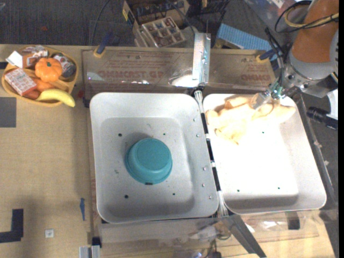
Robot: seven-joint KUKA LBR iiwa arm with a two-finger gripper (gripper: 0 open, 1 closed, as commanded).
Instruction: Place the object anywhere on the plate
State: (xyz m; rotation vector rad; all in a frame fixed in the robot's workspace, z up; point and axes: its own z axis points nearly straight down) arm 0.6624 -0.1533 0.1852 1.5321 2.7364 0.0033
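Observation:
A teal round plate (149, 160) rests in the middle of the left white bin (107, 117). A pale yellow, soft and crumpled object (234, 123) lies across the far part of the right white bin (269, 171). My gripper (264, 99) reaches in from the upper right and is down at the object's far right portion, right above or against it. The grey arm with its orange band (317, 34) rises behind it. The gripper's tip is small and blurred against the pale object.
A raised divider (207, 144) separates the two bins. At the far left, off the bins, a bowl of toy fruit (40, 77) stands on the bench. Boxes and cables (161, 23) crowd the area behind the bins.

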